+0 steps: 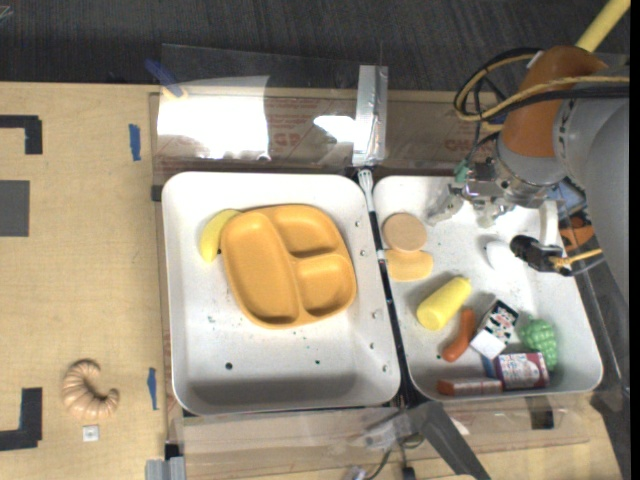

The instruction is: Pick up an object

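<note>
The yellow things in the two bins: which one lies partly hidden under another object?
The banana in the left bin: the orange tray covers part of it. The yellow cylinder in the right bin lies fully uncovered.

Left bin [190, 298]: divided tray [288, 263] in the middle, banana [212, 233] at its left edge. Right bin [580, 368]: round disc [404, 232] far left, cylinder [442, 302] centre, bottle [500, 380] along near wall. Croissant [88, 388] on bench [70, 268], left.
</note>
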